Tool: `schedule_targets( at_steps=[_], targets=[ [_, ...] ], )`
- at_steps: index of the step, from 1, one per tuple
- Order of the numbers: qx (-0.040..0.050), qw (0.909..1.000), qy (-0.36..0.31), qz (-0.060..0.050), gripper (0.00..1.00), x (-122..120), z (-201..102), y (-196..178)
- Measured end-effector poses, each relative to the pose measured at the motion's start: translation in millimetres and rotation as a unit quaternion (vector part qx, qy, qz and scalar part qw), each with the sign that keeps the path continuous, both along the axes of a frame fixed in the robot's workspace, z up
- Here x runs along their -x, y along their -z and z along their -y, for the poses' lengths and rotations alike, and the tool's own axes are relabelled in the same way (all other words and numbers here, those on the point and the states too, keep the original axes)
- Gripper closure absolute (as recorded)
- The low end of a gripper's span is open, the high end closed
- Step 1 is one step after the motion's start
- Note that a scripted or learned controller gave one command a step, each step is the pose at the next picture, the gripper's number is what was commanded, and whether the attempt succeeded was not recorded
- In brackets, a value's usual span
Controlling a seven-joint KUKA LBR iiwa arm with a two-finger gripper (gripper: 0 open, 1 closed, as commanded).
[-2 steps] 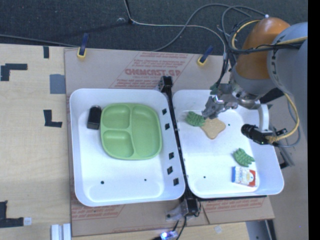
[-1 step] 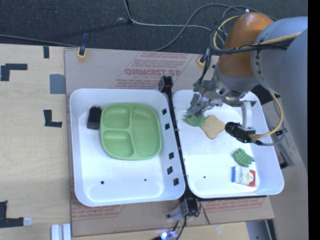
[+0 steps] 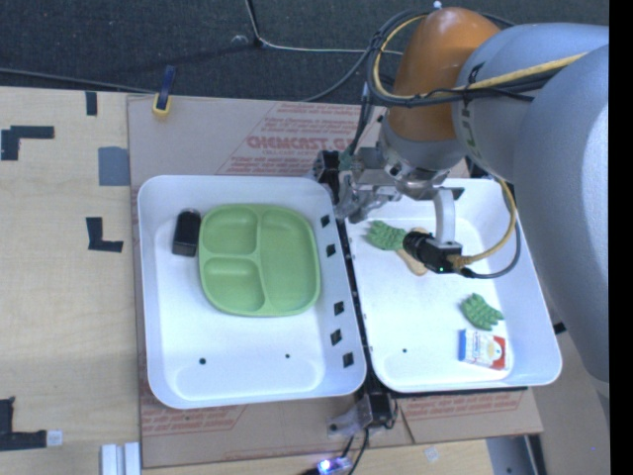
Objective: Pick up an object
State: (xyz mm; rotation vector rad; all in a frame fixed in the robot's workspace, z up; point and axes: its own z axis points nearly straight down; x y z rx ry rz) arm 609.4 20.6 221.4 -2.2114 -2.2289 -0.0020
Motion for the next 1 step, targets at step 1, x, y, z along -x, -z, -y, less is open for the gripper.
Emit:
schedule_targets(
  at_steps=[1],
  targets=[
    [0.0000,1.0000,0.000,0.000,1.00,-11.4,-58.3,-10.2]
  ],
)
